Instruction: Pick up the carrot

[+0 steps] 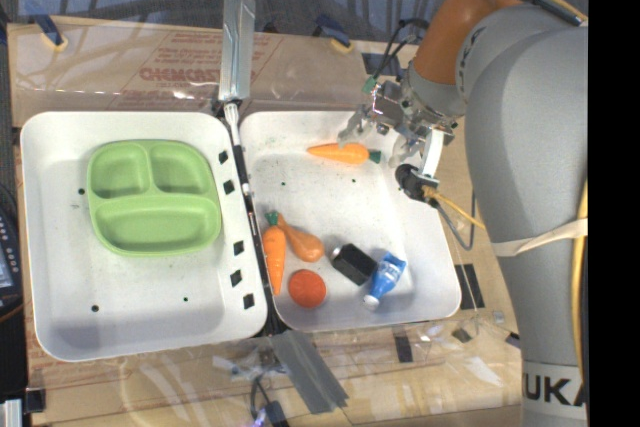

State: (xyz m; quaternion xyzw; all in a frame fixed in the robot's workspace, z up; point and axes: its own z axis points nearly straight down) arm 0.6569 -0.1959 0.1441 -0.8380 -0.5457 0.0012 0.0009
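Observation:
A small orange carrot (338,153) with a green stub lies on its side at the far end of the right bin (430,245). My gripper (380,139) hangs right over the carrot's green end and stands open, one finger (353,127) on the far side of the carrot and the other toward the bin's right wall. The carrot is not clamped between them. A second, longer carrot (273,257) lies along the right bin's left wall, near its front.
The right bin's front part also holds an orange pear-shaped toy (304,243), an orange ball (308,288), a black block (353,263) and a blue-and-white bottle (385,279). A green divided plate (153,195) sits in the left bin (60,315).

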